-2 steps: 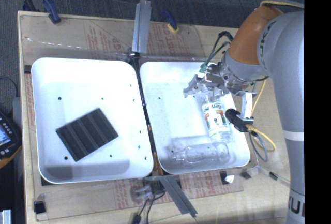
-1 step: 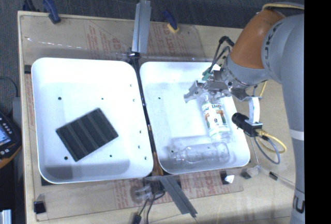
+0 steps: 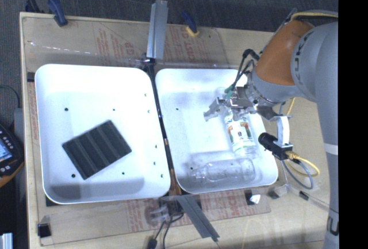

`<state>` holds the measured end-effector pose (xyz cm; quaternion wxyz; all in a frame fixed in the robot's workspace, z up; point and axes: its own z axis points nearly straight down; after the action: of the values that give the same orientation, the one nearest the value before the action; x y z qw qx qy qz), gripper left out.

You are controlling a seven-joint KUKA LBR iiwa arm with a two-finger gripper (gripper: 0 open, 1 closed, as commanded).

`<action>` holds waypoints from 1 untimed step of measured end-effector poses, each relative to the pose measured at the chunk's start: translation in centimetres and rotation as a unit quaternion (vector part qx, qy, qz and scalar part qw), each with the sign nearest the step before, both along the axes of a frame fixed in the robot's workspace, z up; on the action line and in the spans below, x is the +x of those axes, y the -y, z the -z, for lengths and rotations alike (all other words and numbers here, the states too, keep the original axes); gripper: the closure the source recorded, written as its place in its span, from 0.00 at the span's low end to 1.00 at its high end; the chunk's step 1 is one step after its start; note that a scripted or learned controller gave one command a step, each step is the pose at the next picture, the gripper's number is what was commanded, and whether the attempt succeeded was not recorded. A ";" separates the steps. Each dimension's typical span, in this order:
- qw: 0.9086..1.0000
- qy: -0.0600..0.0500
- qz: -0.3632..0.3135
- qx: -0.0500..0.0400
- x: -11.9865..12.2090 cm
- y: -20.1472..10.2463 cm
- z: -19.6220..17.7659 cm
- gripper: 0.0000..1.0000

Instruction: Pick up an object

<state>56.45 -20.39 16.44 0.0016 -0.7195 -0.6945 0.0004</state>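
Nearest the camera, a clear plastic bottle lies on its side along the right bin's front wall. Beside it lies a labelled bottle, the gripper low at its upper end; whether anything is clamped, I cannot tell. Nothing appears lifted; the pick seems outstanding. Left bin holds a dark ribbed slab.

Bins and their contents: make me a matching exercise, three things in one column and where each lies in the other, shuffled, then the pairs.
Things:
1. black ribbed pad
2. clear empty bottle
3. labelled bottle

Places:
A. right bin, along its near wall, on its side
B. right bin, just below the gripper
C. left bin, lower part of the floor

Pairs: 1-C, 2-A, 3-B
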 end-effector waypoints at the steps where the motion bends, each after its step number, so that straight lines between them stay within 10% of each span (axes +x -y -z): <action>1: 0.995 0.002 -0.095 -0.002 -0.6 -0.2 -3.3 0.00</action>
<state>55.85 -20.21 19.70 -0.0012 -0.6503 -0.7596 -0.0001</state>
